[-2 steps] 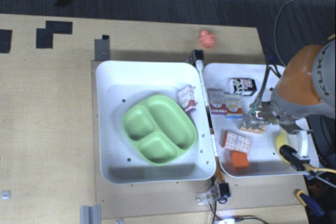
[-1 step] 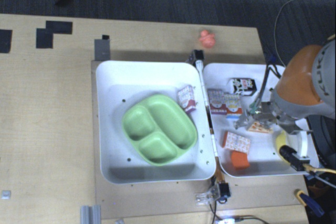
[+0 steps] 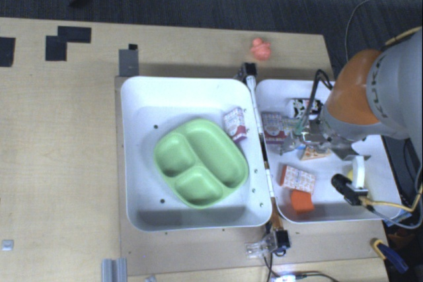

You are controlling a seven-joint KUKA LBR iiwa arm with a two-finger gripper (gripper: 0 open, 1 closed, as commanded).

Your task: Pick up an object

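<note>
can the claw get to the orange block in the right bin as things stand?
Probably yes. The orange block lies uncovered near the right bin's front wall, the claw sits just behind it, only a small patterned packet between.

Divided plate [image 3: 200,160] in the left bin [image 3: 135,142], small packet [image 3: 235,123] just behind-right; several packets in the right bin [image 3: 378,162].

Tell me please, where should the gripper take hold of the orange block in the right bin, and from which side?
Probably from straight above, closing on two opposite side faces of the orange block. It looks boxy and sits flat on the floor of the right bin. The bin's near wall runs just beside it, and a patterned packet lies just behind it, so a side approach looks cramped.
</note>
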